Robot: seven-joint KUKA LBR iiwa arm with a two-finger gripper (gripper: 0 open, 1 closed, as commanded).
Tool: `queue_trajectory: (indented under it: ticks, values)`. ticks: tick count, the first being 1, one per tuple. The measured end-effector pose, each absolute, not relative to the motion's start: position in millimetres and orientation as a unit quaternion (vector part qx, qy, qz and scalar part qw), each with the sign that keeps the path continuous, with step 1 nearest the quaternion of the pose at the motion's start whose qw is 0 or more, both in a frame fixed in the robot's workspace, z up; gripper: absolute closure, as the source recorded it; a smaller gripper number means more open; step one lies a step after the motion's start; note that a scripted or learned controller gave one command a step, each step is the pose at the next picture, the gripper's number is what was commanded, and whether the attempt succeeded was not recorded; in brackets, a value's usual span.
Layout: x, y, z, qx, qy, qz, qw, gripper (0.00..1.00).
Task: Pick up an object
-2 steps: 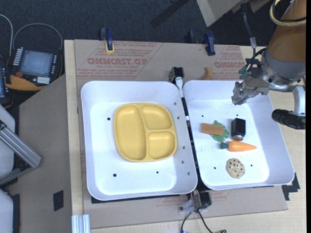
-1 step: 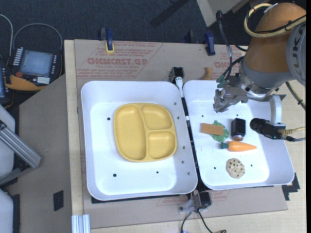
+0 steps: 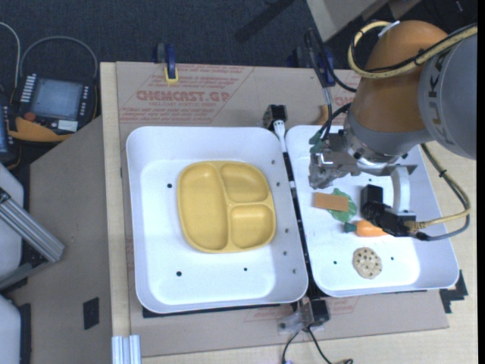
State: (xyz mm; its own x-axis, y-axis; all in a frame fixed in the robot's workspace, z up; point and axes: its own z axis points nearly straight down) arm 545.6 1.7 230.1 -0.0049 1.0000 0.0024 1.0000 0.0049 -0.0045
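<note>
Here, yellow tray point(image 3: 226, 205) in left bin point(image 3: 151, 203)

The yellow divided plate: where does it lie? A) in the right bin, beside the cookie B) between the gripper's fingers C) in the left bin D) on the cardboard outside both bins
C: the yellow divided plate rests on the floor of the left bin, while the cookie lies in the right bin.
</note>
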Motion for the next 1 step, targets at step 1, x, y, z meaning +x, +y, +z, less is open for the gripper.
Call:
queue_trajectory:
  ticks: [1]
  values:
    - [539.1,45.5,230.8,-0.705,-0.709,0.0003,0.002,1.00]
